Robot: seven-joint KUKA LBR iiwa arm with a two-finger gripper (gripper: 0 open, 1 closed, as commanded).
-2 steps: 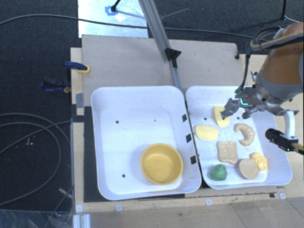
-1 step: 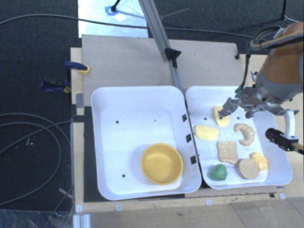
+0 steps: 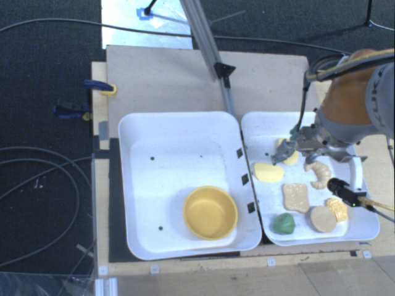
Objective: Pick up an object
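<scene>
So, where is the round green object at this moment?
The round green object lies in the right white bin, near its front left corner, just below the square toast-like piece and left of the round tan piece.

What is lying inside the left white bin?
The left bin holds one yellow bowl, upright near its front right corner. The bin floor under the bowl is covered, so cannot be seen.

Blue clamps (image 3: 92,97) bench-left; floor cables (image 3: 37,184).
</scene>
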